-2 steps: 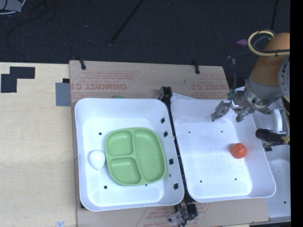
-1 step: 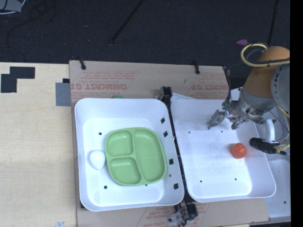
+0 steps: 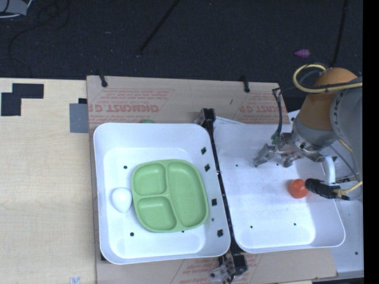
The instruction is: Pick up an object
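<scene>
Leftmost, pale wooden bench top (image 3: pixel 41 188) with black patches (image 3: pixel 23 96) and a grey square (image 3: pixel 77 117) near its back edge. Beyond it, across the top of the view, dark carpeted floor (image 3: pixel 195 28) strewn with thin cables, plus a small purple scrap (image 3: pixel 302 53) far to the right. Under both bins, a brown cardboard sheet (image 3: pixel 154 102) with red lettering printed in reverse. Next, left bin (image 3: pixel 102 158) holding a white egg-shaped object (image 3: pixel 122 199) touching the left edge of a green divided plate (image 3: pixel 170 195) laid flat. At that bin's back rim, a green sliver (image 3: pixel 146 121), mostly hidden and too small to identify. Between the bins, black clips (image 3: pixel 207 118) along the shared rims. Then right bin (image 3: pixel 266 232), with an orange ball (image 3: pixel 298 188) resting on its floor toward the right side. Just up and left of the ball, gripper (image 3: pixel 273 158) low over the bin floor, jaws apparently spread and closed on nothing, though small and hard to read from this slant. Rightmost, grey arm (image 3: pixel 349 114) with orange band (image 3: pixel 325 96), cut off at the frame's edge.
</scene>
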Action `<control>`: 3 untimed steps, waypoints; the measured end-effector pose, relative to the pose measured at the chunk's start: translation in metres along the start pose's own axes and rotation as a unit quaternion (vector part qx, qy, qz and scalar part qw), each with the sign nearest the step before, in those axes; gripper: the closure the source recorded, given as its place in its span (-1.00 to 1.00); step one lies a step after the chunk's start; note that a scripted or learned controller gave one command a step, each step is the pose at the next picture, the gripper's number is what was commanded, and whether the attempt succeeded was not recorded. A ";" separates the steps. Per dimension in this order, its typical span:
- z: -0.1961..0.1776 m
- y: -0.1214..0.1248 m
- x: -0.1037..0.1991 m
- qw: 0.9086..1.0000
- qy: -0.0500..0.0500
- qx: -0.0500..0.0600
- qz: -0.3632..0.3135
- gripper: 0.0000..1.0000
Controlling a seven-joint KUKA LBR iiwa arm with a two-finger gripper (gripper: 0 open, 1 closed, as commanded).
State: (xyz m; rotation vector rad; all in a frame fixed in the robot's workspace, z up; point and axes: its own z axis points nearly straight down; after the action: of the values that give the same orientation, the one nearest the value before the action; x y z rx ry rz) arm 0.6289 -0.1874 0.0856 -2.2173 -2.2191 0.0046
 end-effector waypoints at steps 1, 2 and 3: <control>-0.012 0.001 0.000 1.000 0.000 -0.001 0.000 1.00; -0.071 -0.005 0.006 1.000 -0.001 -0.004 0.000 1.00; -0.115 -0.010 0.007 1.000 -0.001 -0.004 0.000 1.00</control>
State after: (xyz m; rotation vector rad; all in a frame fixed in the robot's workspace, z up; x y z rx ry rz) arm 0.6192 -0.1804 0.2011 -2.2217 -2.2237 -0.0016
